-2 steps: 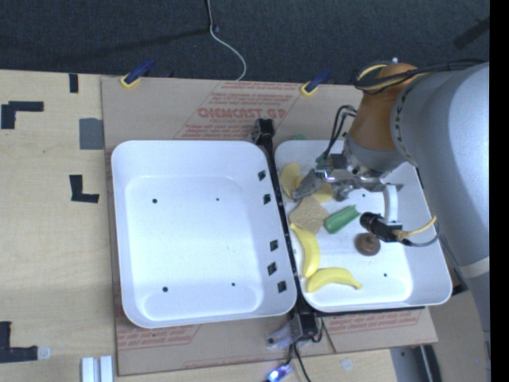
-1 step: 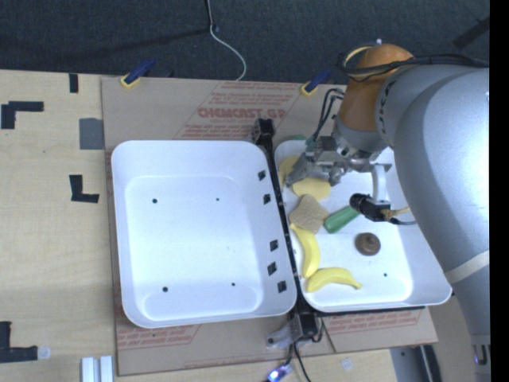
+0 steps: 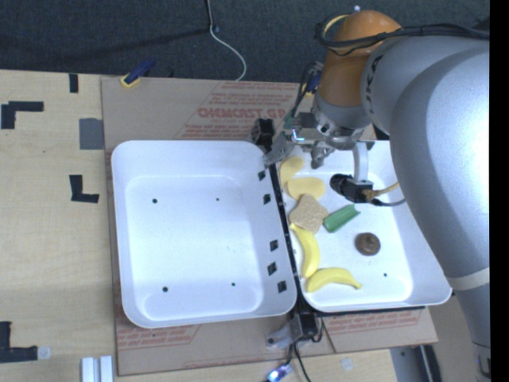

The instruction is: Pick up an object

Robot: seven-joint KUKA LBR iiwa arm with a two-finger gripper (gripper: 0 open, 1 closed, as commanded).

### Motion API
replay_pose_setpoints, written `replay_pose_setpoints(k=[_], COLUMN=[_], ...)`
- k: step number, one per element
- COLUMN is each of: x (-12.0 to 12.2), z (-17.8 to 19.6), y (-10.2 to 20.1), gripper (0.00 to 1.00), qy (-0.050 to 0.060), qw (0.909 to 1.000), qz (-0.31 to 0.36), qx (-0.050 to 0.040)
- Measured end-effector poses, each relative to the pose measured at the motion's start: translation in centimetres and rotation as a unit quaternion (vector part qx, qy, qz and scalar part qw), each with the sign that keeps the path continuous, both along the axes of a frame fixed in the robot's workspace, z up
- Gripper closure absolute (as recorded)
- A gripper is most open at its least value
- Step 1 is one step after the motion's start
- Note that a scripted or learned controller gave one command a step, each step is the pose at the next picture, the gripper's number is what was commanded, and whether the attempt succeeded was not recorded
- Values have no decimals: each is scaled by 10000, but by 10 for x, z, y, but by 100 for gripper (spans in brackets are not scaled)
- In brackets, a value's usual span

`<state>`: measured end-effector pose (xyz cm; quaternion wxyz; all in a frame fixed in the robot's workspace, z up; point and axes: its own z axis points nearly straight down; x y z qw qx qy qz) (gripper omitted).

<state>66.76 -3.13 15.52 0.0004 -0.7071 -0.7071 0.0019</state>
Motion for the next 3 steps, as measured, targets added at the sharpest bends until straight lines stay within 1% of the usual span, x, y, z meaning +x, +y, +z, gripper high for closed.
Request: replay_pose_setpoints(k=[2, 3], x=[0, -13], z=[1, 30], y=[1, 17], gripper=[0, 0], qy=[-5, -13], qw=[10000, 10000], qz=[5, 9], qx=[1, 14])
